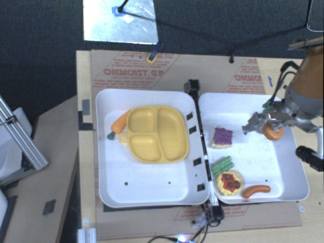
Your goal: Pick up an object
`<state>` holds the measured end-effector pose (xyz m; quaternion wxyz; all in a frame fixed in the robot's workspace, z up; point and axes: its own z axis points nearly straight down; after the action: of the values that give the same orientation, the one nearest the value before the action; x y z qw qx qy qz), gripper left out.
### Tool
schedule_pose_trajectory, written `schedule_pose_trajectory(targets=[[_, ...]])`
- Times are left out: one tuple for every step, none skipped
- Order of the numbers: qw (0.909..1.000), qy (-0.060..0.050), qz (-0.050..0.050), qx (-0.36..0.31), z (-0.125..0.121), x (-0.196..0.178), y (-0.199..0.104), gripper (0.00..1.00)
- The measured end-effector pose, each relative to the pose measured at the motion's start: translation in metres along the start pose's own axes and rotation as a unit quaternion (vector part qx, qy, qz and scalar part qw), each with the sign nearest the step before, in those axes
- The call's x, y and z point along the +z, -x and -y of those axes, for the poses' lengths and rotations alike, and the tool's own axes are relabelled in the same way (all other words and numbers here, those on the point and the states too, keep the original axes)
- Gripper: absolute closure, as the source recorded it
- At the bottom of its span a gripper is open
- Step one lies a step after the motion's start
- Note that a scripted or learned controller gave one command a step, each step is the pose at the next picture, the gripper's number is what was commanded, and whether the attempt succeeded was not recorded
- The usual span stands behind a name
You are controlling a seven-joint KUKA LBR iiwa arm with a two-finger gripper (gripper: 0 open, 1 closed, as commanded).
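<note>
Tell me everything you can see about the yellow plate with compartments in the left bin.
The yellow plate is a rounded-square tray that looks like smooth plastic. Raised ridges split it into three compartments: two smaller ones along the far side and one wide one along the near side, and all three look bare. It lies flat and upright in the left bin, towards its far half. A toy carrot lies against its left far edge, and a small pale yellow piece sticks out beneath that edge.

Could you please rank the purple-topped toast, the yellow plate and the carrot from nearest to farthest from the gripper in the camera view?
From the gripper, over the right bin:
1. Purple-topped toast, right bin, just left of the gripper.
2. Yellow plate, middle of the left bin.
3. Carrot, left bin, at the plate's far left edge.
</note>
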<state>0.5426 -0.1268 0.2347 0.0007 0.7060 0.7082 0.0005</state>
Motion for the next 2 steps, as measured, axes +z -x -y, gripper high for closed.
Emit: schedule_pose_trajectory(targets=[[1.0000,-0.002,-0.001,0.001,0.009,0.054,-0.006,0.00],[1.0000,-0.002,-0.001,0.001,0.007,0.096,-0.010,0.00]])
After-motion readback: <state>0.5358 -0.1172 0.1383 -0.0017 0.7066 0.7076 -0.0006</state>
